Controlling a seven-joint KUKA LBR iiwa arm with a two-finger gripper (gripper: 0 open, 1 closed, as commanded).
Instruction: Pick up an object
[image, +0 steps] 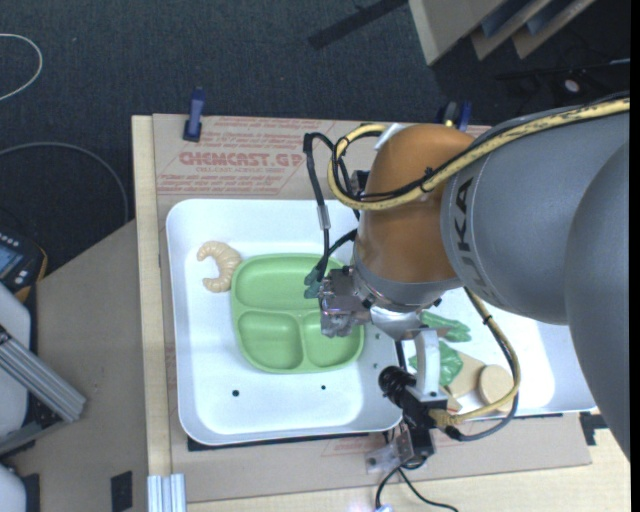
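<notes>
One gripper (335, 305) sits over your green divided tray (270, 315), right edge; finger spread unreadable; croissant (218, 264) well left.

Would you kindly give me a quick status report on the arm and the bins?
Gripper low over green divided plate in left bin. Croissant beside plate, untouched. Nothing seen held.

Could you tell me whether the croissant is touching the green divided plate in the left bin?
Touching, as far as the camera view shows: the croissant lies against the upper-left rim of the green plate, with no white bin floor visible between them.
</notes>
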